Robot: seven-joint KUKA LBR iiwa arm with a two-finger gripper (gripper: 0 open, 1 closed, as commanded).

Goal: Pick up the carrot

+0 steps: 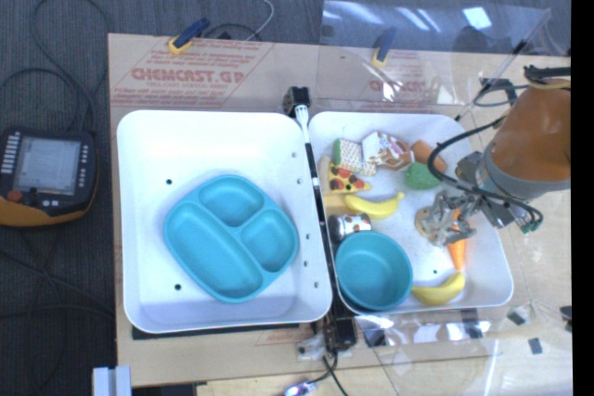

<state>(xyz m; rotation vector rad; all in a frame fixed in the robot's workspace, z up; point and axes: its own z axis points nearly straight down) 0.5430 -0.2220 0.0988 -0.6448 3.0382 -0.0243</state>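
In the right bin [492,287], a small orange tapered carrot [458,252] lies near the right wall, just above a yellow banana [438,290]. My gripper [444,220] hangs low over the bin, directly above and slightly left of the carrot, and its metal parts overlap the carrot's upper end. Nothing visible shows whether it touches the carrot. The grey arm with its orange band [534,139] reaches in from the right.
Also in the right bin are a blue bowl [373,269], a second banana [376,204], a small can [351,225], snack packets [351,164], and an orange piece [425,150] beside a green one [420,177]. A blue divided plate [232,236] sits in the left bin [139,139].
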